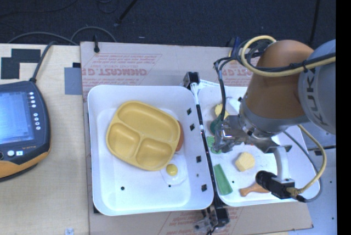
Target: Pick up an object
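Observation:
My gripper (218, 139) reaches down into the right bin (296, 147), close to its left wall, and the wide orange-banded wrist covers much of that bin. A small green thing shows right at the gripper; I cannot tell whether it is held. Loose in the right bin lie a yellow block (245, 161), a flat green strip (222, 179), a tan wooden-looking piece (251, 190) and a yellow-green item (219, 110) partly hidden by the arm.
The left bin (109, 187) holds a yellow divided plate (143, 134) with a reddish thing (180, 141) peeking from under its right edge, and a toy fried egg (172, 171). A teach pendant (19, 124) lies on the bench at far left.

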`<state>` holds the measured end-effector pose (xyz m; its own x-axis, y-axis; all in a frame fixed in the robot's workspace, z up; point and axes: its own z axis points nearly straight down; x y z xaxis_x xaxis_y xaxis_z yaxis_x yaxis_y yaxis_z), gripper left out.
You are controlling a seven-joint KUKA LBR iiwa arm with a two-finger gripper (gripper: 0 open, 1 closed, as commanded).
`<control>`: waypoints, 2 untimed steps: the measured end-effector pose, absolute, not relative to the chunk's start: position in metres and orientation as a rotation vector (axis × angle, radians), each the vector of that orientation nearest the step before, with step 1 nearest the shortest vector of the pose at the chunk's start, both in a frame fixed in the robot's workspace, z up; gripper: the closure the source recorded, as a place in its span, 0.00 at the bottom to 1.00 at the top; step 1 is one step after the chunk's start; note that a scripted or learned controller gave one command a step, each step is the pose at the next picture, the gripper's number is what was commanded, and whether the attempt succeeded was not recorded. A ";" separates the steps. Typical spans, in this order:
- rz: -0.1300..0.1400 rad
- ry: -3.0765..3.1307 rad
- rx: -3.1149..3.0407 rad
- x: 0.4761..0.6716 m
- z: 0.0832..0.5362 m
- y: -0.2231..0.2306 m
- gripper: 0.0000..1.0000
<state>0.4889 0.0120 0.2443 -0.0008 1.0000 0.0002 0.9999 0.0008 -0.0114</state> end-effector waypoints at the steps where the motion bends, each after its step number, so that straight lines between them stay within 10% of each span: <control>1: -0.007 -2.229 -2.219 0.571 0.313 0.051 1.00; 2: 0.000 -2.221 -2.219 0.489 0.371 0.044 1.00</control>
